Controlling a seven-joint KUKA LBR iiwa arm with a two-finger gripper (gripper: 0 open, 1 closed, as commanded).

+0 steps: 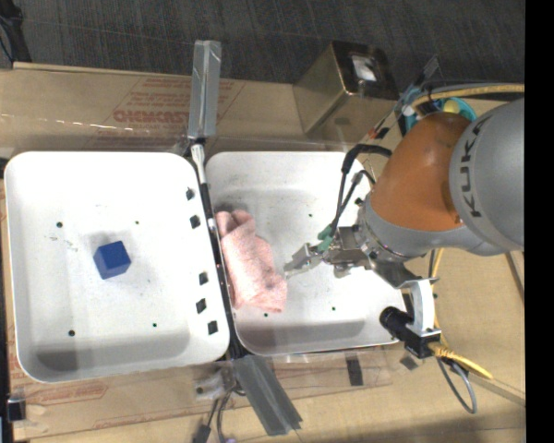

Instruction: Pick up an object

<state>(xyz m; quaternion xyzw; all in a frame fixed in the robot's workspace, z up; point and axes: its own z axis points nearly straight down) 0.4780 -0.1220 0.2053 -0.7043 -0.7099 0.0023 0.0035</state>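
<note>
In the right bin (286,335), against its left wall at the centre of the frame, a pink cloth (250,260) is lying crumpled. I am judging it light, soft and limp, so it should bunch up; a raised fold near its right edge looks the best hold. It is looking mottled pink, rumpled, longer than wide. My end effector (295,261) is hovering just beside that edge, and I cannot tell how it is set. A blue cube (112,258) is sitting in the left bin (37,178).
</note>
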